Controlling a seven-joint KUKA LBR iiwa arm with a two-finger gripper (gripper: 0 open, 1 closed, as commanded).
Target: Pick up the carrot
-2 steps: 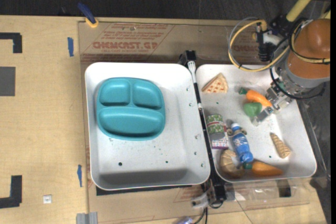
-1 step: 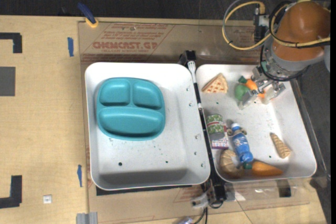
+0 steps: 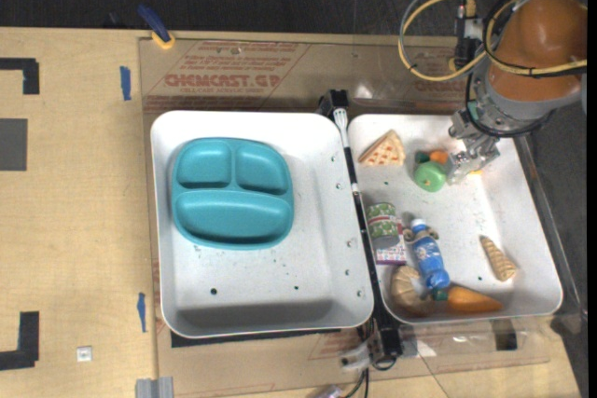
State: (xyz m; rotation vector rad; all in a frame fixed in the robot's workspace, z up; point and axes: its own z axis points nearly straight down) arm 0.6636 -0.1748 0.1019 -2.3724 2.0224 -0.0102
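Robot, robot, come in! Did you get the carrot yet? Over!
Gripper up by green apple, top of right bin. Carrot not picked, bottom edge. Blue bottle touches it.

1. Two white bins (image 3: 187,294), speckled.
2. Teal divided plate (image 3: 231,192).
3. Orange carrot (image 3: 471,299).
4. Blue bottle (image 3: 428,258), white cap.
5. Green apple (image 3: 430,175).
6. Arm (image 3: 536,47): orange band over grey.
7. Yellow cable loops (image 3: 431,33).

My arm (image 3: 522,89) shows a rounded orange band above a grey wrist section, with yellow and black cables (image 3: 438,23) looping off its side (one loop is quite wide). Below that I see the gripper (image 3: 466,161), pale metallic grey with small blocky parts.
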